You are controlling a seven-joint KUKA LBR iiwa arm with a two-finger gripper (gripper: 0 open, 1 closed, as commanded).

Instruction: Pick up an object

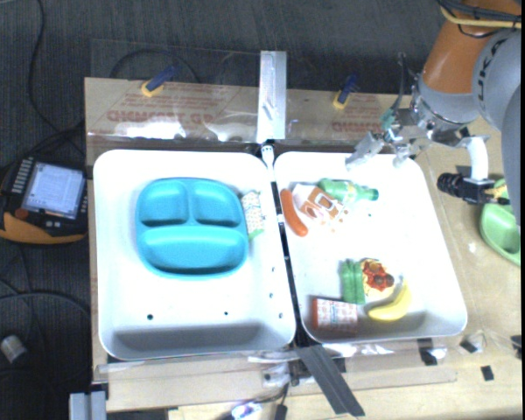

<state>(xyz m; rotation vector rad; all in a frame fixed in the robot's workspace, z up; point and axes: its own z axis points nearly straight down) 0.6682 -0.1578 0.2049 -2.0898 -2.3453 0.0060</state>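
My gripper (386, 150) hangs over the back rim of the right bin (437, 234), open, with nothing between its fingers. Just in front of it and to the left lies a green bottle (347, 191) on its side, next to an orange and white packet (318, 206) and a red sausage (292, 213). Near the bin's front sit a green and red packet (365, 278), a yellow banana (391, 304) and a reddish box (334, 314).
The left bin (122, 313) holds a blue divided plate (192, 226) and a small white and green packet (252, 213) by its right wall. A green object (500, 227) rests on the bench beyond the right bin.
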